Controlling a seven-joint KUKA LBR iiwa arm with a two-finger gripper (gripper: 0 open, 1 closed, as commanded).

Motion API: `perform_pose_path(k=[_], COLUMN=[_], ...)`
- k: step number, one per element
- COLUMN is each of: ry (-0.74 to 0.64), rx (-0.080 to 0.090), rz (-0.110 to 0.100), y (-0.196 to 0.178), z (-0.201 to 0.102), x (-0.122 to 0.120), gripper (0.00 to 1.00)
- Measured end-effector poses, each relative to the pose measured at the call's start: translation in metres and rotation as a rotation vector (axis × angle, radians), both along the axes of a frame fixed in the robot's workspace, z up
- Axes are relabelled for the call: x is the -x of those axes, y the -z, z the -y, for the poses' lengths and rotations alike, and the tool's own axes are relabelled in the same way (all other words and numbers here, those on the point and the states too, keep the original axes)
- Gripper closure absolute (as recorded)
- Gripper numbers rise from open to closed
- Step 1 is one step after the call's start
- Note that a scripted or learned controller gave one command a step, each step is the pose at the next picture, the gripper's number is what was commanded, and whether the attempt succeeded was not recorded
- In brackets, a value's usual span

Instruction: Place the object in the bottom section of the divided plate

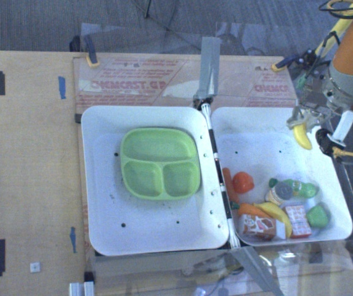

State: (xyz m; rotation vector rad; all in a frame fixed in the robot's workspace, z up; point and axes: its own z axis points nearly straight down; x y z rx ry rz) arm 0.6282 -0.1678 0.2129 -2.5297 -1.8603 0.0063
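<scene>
On the worktop, two shallow white bins sit side by side, the left bin carrying a green divided plate near its middle, a little toward the far wall. The plate has one wide section along its far side and two smaller sections along its near side, and all of them look bare. The arm comes in from the right, its orange band showing at the upper right corner, and its pincer hangs above the far right corner of the right bin. A small yellow banana hangs at the pincer's tip, curved end pointing down, and appears pinched between the fingers and lifted clear of the bin floor, though the fingers themselves are too small and cluttered to make out sharply. The banana is thus well apart from the plate, on the other side of the divider between the bins. The rest of the toys lie crowded in the near part of the right bin: a red tomato-like piece near the divider, an orange carrot-like piece just beside it against the wall, a second yellow banana lying aslant, a red and white packet and another red carton near the front wall, a bottle with a green cap lying on its side, and a green round piece toward the right corner.
</scene>
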Motion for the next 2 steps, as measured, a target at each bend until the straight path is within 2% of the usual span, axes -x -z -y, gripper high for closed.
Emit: perform_pose_path(k=[1, 2], ry=[-0.146, -0.112], rx=[-0.003, -0.002], rz=[-0.001, 0.002], y=[0.029, 0.029], z=[-0.101, -0.183], x=[0.007, -0.006], gripper=[1.00, 1.00])
